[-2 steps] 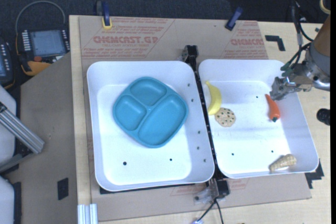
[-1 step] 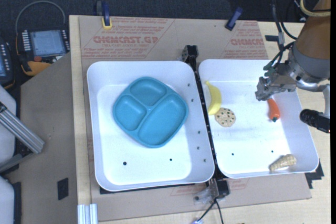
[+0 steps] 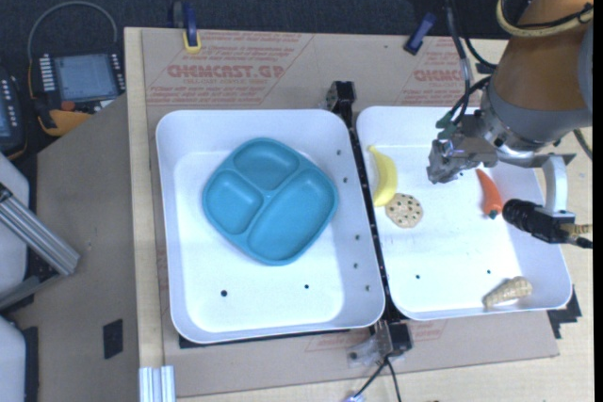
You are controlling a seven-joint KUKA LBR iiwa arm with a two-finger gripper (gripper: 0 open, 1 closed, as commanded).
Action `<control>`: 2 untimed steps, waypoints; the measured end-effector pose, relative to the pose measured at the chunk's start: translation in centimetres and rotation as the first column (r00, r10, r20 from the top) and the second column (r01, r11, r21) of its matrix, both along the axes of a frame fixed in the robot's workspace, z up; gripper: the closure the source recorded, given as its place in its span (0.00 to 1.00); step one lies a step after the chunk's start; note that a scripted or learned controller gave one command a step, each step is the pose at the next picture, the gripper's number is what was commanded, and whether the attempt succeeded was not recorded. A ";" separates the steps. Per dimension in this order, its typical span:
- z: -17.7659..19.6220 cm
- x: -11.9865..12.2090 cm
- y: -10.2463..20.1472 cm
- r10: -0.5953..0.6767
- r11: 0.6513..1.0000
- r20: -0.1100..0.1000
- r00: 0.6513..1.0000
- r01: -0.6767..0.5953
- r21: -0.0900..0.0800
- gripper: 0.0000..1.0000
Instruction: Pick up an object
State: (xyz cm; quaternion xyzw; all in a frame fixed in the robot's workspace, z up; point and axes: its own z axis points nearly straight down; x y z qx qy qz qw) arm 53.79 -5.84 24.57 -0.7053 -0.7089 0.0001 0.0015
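Note:
In the right bin (image 3: 443, 292) lie a yellow banana (image 3: 382, 176) near the left wall, a round speckled cookie (image 3: 404, 210) just below it, an orange carrot (image 3: 490, 190) toward the right, and a beige cone-shaped piece (image 3: 506, 294) at the front right. My gripper (image 3: 445, 167) hangs over the bin's upper middle, right of the banana and left of the carrot. I see nothing between its fingers, and their spread is hidden from this angle.
The left bin (image 3: 188, 278) holds a blue divided plate (image 3: 269, 200). Black clamps sit on the seam between the bins at back and front. The arm's grey and orange body covers the right bin's far right corner.

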 end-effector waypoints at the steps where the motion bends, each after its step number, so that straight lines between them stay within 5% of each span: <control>1: 0.5 0.3 4.7 -0.003 1.000 0.004 1.000 0.003 -0.002 1.00; 2: -0.6 -0.2 10.0 -0.001 1.000 -0.001 1.000 0.001 -0.001 1.00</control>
